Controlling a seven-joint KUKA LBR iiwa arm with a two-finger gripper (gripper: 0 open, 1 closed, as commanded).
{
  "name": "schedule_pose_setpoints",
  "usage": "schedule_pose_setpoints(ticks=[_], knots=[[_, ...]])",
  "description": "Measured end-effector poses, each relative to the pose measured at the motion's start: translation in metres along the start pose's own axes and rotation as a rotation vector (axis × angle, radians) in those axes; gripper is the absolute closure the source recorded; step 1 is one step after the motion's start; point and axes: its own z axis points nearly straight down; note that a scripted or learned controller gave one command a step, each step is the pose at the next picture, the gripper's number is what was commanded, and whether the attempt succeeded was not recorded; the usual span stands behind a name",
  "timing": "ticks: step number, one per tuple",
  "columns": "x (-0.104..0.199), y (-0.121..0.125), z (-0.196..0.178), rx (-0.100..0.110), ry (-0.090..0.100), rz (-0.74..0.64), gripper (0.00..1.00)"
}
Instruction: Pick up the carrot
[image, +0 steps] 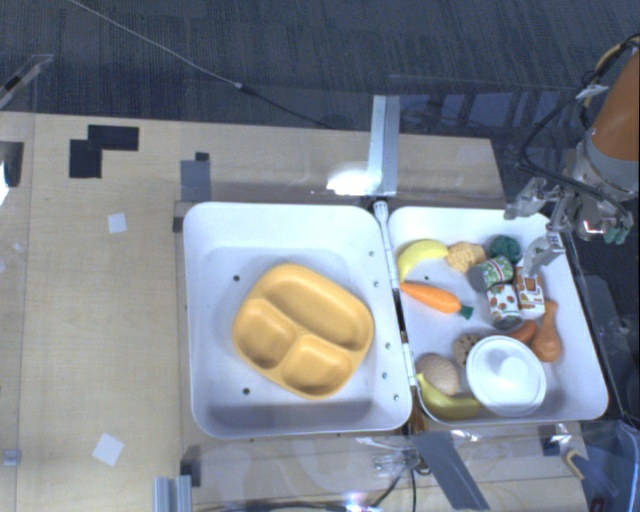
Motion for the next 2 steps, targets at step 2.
schedule_pose_setpoints(ticks=[2], knots=[[0.039,0.099,0.135,-0.001,-0.004,0.336,0.00]])
